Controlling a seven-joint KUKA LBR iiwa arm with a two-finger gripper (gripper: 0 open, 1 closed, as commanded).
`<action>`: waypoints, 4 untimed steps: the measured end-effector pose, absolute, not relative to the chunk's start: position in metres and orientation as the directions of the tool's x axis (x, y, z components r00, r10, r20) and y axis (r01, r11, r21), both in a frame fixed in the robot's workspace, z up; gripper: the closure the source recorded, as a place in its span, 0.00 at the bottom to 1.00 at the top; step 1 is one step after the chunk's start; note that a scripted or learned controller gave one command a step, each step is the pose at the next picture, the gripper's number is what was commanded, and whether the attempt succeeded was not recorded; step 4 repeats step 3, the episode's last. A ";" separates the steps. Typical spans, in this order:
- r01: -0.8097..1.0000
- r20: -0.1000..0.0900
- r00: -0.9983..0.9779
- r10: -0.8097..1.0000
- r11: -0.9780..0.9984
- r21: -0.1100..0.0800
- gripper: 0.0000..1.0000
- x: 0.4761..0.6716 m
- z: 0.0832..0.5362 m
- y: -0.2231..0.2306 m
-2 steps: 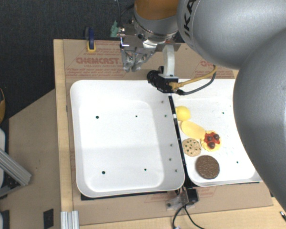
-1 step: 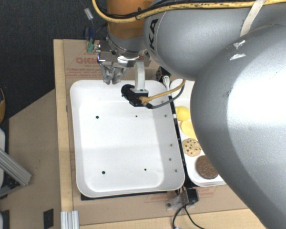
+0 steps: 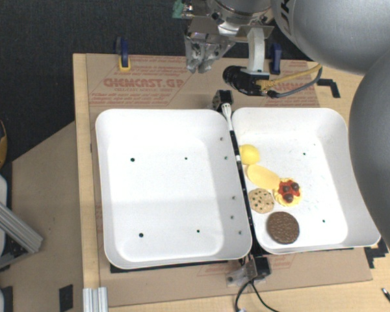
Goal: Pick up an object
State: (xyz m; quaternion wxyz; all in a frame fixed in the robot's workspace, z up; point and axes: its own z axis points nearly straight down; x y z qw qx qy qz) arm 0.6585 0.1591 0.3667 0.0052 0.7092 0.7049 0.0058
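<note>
arm (image 3: 341,25): grey, reaching in from the right, filling the upper right corner; orange band at the top edge.
board (image 3: 149,83): tan sheet under both bins, red print reading "chemcast gp", partly cut off by the arm.
left bin (image 3: 117,142): white, shallow, a few dark dots on its floor.
right bin (image 3: 325,142): white, shallow, touching the left bin along the middle seam; all the toy food lies in its left half.
brown cookie (image 3: 283,227): dark round disc, flat, nearest the front rim.
yellow piece (image 3: 262,175): smooth, oblong, long axis slanting from upper left to lower right, just below the lemon.
chip cookie (image 3: 260,200): pale round disc with dark specks, touching the seam side, between yellow piece and brown cookie.
tart (image 3: 288,190): small yellow base with red berries on top, just right of the chip cookie.
lemon (image 3: 249,153): small round yellow ball, near the seam.
gripper (image 3: 201,60): above the board behind the bins, well apart from the food; fingers point down, nothing between them; cannot tell how far open.
</note>
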 end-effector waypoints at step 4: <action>1.000 0.001 0.005 1.000 -0.005 0.011 1.00 0.668 0.404 0.166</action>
